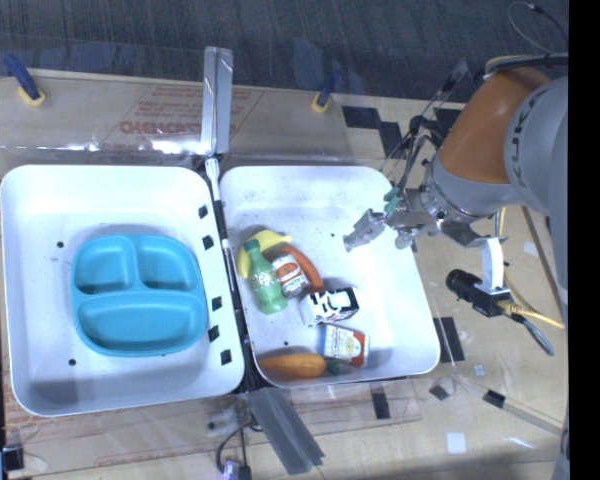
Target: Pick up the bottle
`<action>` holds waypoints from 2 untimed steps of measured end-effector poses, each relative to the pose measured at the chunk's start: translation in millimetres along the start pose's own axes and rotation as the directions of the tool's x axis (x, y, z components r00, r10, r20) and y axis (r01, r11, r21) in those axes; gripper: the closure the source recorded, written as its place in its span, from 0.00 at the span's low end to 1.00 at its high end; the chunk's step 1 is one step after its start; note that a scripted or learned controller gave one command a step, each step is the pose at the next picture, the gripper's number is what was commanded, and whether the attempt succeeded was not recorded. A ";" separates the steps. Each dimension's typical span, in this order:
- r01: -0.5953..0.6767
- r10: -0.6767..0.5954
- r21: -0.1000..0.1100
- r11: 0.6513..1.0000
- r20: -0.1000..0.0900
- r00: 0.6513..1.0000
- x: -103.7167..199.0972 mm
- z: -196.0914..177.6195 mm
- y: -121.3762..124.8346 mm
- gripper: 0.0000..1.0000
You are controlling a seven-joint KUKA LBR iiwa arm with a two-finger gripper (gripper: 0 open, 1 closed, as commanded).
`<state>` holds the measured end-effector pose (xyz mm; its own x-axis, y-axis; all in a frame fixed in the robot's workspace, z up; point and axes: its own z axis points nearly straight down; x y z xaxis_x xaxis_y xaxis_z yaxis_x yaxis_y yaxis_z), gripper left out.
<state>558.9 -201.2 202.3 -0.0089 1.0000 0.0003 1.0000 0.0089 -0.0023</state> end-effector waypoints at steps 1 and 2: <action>0.161 -0.161 0.000 0.987 0.000 0.987 73.2 78.5 8.0 0.00; -0.096 0.096 -0.012 0.995 0.010 0.995 96.2 108.1 -15.4 0.00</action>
<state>542.4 -105.1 94.3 0.0874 0.9961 -0.0104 0.9961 -0.0873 0.0099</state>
